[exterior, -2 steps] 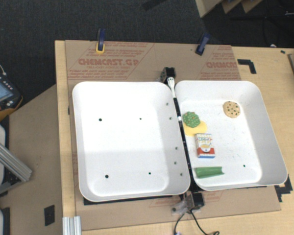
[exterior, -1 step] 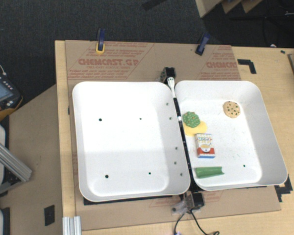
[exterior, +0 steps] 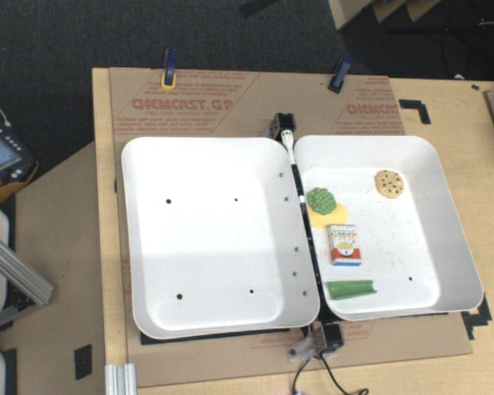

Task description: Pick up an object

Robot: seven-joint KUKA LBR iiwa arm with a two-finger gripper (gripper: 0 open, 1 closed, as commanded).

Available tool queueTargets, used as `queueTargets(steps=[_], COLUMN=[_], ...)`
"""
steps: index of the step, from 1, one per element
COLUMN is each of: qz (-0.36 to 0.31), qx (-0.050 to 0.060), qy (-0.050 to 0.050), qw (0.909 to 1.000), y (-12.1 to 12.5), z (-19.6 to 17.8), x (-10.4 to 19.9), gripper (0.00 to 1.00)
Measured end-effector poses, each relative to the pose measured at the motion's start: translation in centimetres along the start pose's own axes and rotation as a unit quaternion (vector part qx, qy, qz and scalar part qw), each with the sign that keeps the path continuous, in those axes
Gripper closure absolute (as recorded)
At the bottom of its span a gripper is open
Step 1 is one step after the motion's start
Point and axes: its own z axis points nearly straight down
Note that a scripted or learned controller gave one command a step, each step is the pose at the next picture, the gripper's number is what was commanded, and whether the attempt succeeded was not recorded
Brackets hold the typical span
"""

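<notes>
From my screen, everything worth grabbing sits in the right bin: a round cookie at about 12 o'clock from the bin's middle, and a bumpy green vegetable at 10 o'clock, lying partly over a yellow piece close to the wall shared with the left bin. A small carton lies at 8 o'clock just below the yellow piece, and a flat green strip lies at 7 o'clock near the front rim. I cannot tell whether the claw is open or closed.
</notes>
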Motion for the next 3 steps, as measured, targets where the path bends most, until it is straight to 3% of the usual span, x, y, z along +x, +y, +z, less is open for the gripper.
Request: queueTargets(steps=[1,2,3], qz=[0.000,0.000,0.000], qx=[-0.003,-0.005,-0.005], qy=[-0.002,-0.004,-0.004], qw=[1.0000,1.0000,1.0000], y=[0.1,0.1,0.1], z=[-1.1,-2.3,-2.2], x=[0.0,-0.1,-0.1], gripper=[1.00,1.00,0.00])
